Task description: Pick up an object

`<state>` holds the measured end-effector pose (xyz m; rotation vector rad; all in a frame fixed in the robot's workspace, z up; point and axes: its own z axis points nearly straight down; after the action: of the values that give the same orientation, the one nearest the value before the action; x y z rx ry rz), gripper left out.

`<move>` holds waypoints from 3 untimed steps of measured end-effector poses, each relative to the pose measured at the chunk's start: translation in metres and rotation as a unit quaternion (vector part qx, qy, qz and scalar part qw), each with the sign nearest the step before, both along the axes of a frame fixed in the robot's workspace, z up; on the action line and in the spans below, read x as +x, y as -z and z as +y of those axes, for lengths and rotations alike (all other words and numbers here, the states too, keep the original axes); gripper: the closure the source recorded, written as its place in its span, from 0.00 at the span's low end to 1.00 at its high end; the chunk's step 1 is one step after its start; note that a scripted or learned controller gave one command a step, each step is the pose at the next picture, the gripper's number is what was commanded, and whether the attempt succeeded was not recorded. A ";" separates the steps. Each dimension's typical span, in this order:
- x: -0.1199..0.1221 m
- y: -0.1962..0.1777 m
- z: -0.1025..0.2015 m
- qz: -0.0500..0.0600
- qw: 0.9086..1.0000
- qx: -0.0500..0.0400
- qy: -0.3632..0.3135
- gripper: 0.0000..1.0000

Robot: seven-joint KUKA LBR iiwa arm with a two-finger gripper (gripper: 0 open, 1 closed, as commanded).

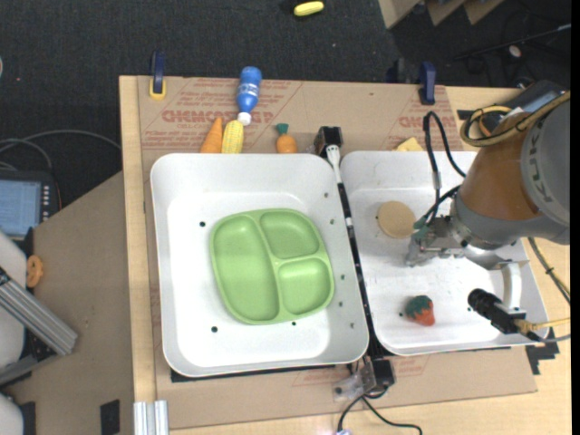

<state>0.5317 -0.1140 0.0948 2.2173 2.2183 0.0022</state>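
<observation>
I see the arm (pixel 507 184) reaching in from 3 o'clock, wrist bent down over the right bin (pixel 453 333), with the end effector (pixel 426 243) low near the bin's middle. I cannot tell its state; the wrist hides much of it. A tan disc (pixel 394 218) lies just at its 10 o'clock. A strawberry (pixel 420 309) sits apart at 6 o'clock. The left bin (pixel 181 270) holds a green tray (pixel 270 265).

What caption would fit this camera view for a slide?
Arm's gripper low in the right bin between a tan disc and a strawberry; green tray in the left bin.
</observation>
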 end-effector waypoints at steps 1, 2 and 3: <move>0.000 0.001 0.000 0.001 1.000 0.000 0.000 0.00; 0.000 -0.010 0.000 -0.001 1.000 -0.001 0.000 1.00; 0.032 -0.078 0.020 -0.002 1.000 0.001 -0.002 1.00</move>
<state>0.5640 -0.0939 0.1729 2.2117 2.2210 0.0081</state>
